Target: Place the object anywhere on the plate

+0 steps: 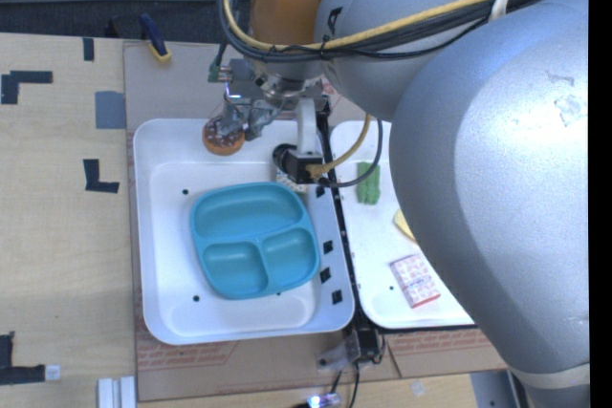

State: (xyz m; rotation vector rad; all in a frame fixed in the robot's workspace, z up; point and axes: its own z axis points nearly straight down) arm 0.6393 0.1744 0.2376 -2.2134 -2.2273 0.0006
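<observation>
One small brown round object [223, 140] sits under the gripper [232, 122] at the far rim of the left bin [153, 234]. Whether the gripper grasps it, I cannot tell. The blue plate [253, 239] lies near, probably the next goal.

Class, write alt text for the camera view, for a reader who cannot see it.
A grey robot arm with an orange band reaches in from the right, its gripper at the far edge of the left white bin, just above a small round brown object. A blue divided plate lies in that bin. The right bin holds a green item and a printed card.
</observation>
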